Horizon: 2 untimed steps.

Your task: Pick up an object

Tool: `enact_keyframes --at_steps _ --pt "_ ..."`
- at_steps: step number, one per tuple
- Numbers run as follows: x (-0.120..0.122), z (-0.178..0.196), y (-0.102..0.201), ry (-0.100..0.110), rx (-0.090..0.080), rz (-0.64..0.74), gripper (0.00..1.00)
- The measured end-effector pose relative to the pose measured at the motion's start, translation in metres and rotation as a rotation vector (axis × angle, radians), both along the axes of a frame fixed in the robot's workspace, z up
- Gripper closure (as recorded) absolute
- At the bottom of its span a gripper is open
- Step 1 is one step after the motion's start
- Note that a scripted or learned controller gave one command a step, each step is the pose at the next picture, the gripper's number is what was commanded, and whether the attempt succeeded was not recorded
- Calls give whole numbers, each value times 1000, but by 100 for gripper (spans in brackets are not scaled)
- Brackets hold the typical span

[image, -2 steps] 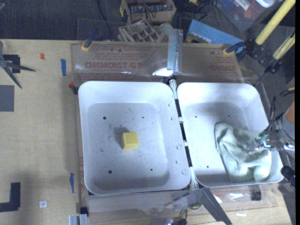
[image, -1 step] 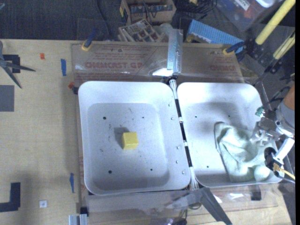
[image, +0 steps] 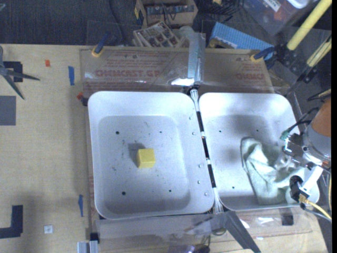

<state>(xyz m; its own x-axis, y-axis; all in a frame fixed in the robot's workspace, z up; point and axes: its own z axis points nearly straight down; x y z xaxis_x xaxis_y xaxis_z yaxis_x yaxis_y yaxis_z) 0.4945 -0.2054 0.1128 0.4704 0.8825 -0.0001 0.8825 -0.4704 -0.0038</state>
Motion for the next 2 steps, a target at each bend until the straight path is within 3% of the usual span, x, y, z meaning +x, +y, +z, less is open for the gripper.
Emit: enact_keyframes --at_steps 1,2 --pt "-5 84 -5 -2 -3 -271 100" --pt "-15 -10 58 1 -2 -596 100"
